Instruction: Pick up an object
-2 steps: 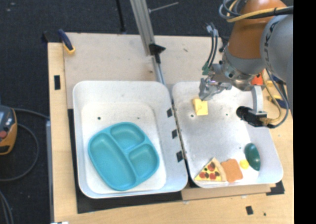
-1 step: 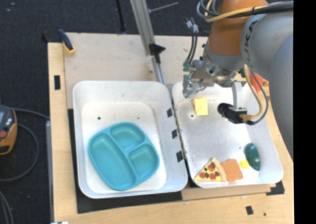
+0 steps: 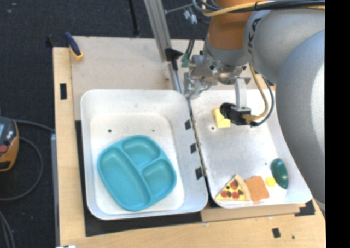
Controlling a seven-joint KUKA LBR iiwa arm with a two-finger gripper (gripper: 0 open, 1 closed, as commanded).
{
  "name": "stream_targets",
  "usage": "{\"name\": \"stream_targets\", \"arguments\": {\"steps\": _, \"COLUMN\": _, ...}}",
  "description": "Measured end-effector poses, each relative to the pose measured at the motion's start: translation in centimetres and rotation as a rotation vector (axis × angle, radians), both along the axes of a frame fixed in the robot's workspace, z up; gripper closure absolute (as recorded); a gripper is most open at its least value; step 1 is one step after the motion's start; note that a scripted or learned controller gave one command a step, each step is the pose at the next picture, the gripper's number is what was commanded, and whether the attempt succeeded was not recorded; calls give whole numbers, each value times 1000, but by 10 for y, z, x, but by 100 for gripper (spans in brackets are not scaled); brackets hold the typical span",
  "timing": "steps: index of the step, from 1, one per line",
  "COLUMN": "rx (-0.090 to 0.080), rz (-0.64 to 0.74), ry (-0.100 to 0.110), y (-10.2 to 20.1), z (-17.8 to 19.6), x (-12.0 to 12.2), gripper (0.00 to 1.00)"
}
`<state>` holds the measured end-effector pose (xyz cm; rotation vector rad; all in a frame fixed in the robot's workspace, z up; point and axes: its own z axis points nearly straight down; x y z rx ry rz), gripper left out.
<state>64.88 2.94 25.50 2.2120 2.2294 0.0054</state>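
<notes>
The gripper is hovering at the far end of the bins' shared wall, its grip impossible to tell, while the yellow block, toy pizza slice and green piece are lying ungrasped in the right bin, apparently leaving the whole pick undone.

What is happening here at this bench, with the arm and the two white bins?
A grey arm reaches in from the right. Its gripper hangs at the far end of the bins, near the wall between them, and I see no object in it. The left bin holds a teal divided plate. The right bin holds a yellow block, a toy pizza slice, an orange piece and a dark green object.
</notes>
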Motion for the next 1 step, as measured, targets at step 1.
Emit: {"name": "stream_targets", "arguments": {"steps": 1, "rx": -1, "rz": -2, "ry": 2, "y": 47, "z": -12, "x": 9, "gripper": 100}}
